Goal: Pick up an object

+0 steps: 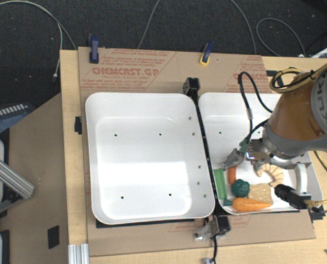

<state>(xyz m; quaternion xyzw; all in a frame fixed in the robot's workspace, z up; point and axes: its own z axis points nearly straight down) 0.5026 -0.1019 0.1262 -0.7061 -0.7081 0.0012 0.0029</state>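
My gripper (244, 163) hangs over the front part of the right bin (229, 110), open, with nothing between its fingers. One grey finger (231, 159) points left toward the divider. Just below it lie a small orange-red piece (231, 175) and a teal ball (240, 187). A tan block (260, 192) sits beside the ball, and an orange carrot (251, 204) lies along the front wall. A green strip (220, 183) lies against the bin's left wall. A pale ridged pastry-like piece (273, 173) lies partly under the wrist.
The left bin (97, 164) stands beside the right one, parted from it by a black divider rail (203, 142). The arm's orange band (292, 111) covers the right bin's right side. Clamps (93, 48) sit on the cardboard's far edge.
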